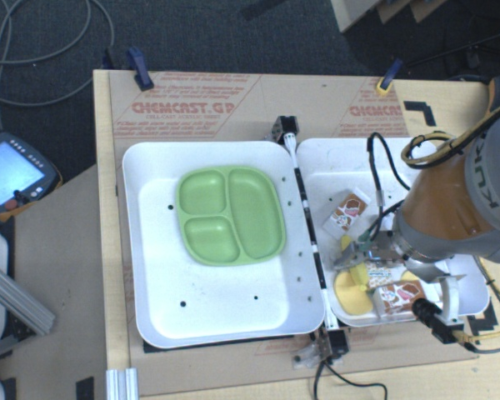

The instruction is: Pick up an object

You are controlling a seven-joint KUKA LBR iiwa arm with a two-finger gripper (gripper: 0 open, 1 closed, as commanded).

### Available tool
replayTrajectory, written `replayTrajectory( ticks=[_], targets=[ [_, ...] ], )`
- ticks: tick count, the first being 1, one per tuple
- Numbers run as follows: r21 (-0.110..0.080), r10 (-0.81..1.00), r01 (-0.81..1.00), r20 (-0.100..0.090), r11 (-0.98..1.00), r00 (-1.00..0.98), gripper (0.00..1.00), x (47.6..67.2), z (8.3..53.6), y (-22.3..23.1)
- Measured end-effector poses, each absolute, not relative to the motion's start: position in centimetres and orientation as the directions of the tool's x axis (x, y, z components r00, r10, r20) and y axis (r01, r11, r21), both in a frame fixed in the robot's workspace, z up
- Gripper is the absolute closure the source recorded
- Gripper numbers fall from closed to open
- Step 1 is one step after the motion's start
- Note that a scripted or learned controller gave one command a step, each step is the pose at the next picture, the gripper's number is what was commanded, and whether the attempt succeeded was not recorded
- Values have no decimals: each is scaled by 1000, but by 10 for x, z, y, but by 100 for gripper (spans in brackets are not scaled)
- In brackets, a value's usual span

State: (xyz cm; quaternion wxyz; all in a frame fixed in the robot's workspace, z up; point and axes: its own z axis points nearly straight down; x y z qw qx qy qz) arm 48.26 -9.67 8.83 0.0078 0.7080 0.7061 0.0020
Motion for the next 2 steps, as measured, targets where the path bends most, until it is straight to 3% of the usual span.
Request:
replayTrajectory(
  ticks=[1, 2],
  targets=[
    [15, 1000, 1000, -1, 1, -1, 100, 484, 98, -93],
    [1, 1000, 1000, 1, 2, -2, 100, 527, 185, -38]
  ],
)
